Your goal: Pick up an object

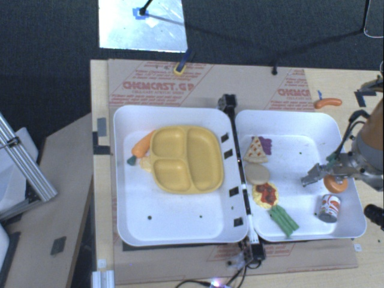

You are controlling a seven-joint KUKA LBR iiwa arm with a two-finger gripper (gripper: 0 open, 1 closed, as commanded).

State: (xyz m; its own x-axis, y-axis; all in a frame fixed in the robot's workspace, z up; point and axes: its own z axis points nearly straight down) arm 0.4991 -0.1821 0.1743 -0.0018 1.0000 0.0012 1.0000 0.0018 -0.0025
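Here:
Arm: enters from the right, reaching low over the right bin (300,128).
Hand (316,176): fingers' state unreadable.
Nearest objects: orange disc (336,185) just beside it, can (328,208) below.

Small can (328,208), seemingly tilted, near right bin's (300,131) front-right corner

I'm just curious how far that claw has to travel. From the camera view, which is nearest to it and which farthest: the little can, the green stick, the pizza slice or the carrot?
From the gripper:
1. Can, right bin, just below it.
2. Green stick, right bin's lower edge.
3. Pizza slice, right bin's left side.
4. Carrot, left bin, beside the yellow plate.
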